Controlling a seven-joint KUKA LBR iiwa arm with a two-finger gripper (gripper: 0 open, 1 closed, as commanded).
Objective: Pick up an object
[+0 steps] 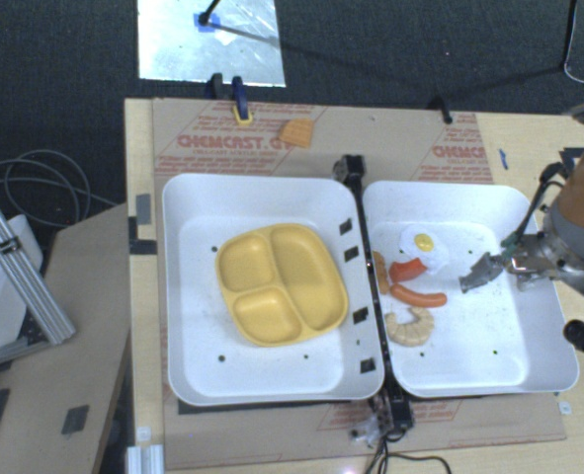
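In the right bin (489,363) lie several toy foods: a fried egg (423,243), a red pepper piece (406,270), a sausage (417,296) and a pale shrimp-shaped piece (411,328). My gripper (475,276) reaches in from the right and hangs over the bin floor just right of the sausage and the egg. Its fingers look slightly parted, with nothing between them. A yellow divided plate (277,282) rests in the left bin (188,294).
A black divider with clips (363,265) runs between the two bins. An orange-tan piece (296,132) and a blue and yellow clamp (240,102) sit on the cardboard behind the bins. Cables and a metal frame stand at the left.
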